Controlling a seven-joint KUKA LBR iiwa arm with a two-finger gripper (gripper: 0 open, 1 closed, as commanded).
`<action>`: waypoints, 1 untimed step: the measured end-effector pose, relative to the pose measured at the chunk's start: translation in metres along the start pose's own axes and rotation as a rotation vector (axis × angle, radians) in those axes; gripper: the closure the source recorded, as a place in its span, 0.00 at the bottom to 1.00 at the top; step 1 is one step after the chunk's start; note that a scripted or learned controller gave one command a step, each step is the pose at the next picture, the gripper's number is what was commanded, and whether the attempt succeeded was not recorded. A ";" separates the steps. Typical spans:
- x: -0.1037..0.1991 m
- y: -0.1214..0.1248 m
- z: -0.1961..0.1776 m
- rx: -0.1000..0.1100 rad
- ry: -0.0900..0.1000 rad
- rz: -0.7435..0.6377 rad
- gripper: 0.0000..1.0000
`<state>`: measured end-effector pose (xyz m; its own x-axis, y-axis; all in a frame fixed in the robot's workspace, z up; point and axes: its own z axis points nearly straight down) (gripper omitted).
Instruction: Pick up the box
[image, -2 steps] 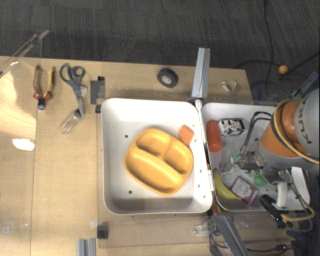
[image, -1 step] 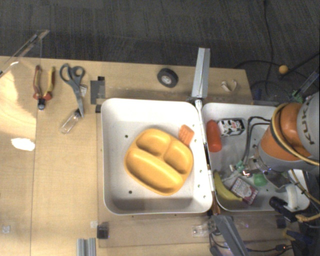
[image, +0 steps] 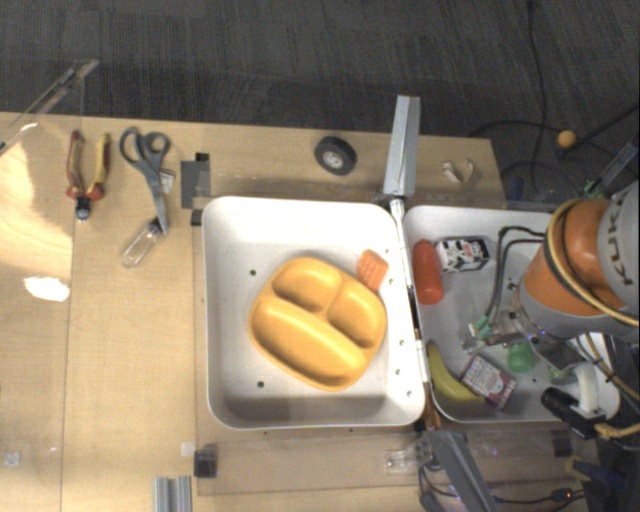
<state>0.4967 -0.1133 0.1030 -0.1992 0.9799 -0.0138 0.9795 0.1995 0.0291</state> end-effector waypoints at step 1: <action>0.000 0.000 0.000 0.000 0.000 0.000 0.00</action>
<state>0.4966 -0.1133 0.1030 -0.1987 0.9800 -0.0136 0.9796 0.1990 0.0288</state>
